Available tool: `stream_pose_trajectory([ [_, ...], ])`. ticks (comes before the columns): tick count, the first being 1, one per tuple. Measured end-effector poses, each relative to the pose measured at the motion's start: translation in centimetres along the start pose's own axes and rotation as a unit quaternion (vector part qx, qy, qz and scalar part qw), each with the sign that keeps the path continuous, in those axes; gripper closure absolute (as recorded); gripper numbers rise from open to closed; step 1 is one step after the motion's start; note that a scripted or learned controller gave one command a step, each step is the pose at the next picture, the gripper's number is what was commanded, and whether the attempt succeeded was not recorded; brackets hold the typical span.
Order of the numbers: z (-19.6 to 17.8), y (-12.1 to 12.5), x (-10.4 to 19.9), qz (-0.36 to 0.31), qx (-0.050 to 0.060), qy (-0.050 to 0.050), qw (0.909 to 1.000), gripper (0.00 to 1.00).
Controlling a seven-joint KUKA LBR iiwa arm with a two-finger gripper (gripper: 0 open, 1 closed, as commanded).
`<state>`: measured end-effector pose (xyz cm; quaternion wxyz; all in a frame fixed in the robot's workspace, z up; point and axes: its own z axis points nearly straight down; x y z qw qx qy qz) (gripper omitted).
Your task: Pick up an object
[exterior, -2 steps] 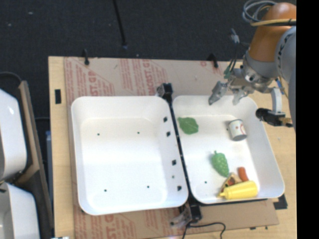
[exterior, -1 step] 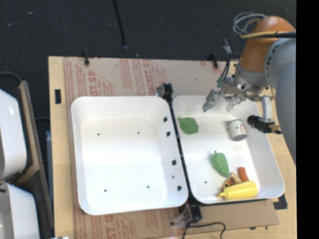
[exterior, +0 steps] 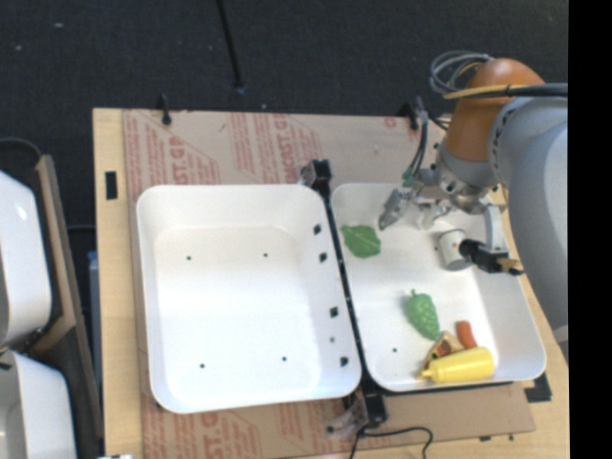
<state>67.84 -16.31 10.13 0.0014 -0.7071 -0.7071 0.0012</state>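
Arm: the grey KUKA arm [exterior: 535, 161] reaches in from 3 o'clock, its orange band at about 1 o'clock of the picture, above the right bin's far edge.
Gripper: the gripper [exterior: 394, 210] hangs over the far part of the right bin, toward its 11 o'clock corner; whether its tips are apart or together cannot be told from this slant, and nothing is seen between them.
Right bin: the right bin [exterior: 512, 299] holds four small things.
Green leaf piece: a flat green leaf piece [exterior: 361, 241] lies near the divider, just at 7 o'clock of the gripper, apart from it.
Green pepper-like piece: a second green piece [exterior: 422, 315] lies near the bin's middle, toward 6 o'clock of the gripper.
Yellow bottle: a yellow bottle [exterior: 461, 364] lies on its side at the bin's 5 o'clock edge.
Orange piece: a small orange piece [exterior: 465, 333] sits just at 12 o'clock of the bottle.
Left bin: the left bin [exterior: 239, 295] sits at 9 o'clock of the right one, their rims meeting along a black divider strip [exterior: 337, 275].
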Motion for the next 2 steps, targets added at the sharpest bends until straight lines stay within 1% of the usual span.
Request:
stream_pose_trajectory([
  [1,-1.4,0.2,-0.1,0.0,-0.003,-0.001,1.0,1.0],
  [2,-5.8,0.4,-0.2,0.0,-0.004,-0.001,1.0,1.0],
])
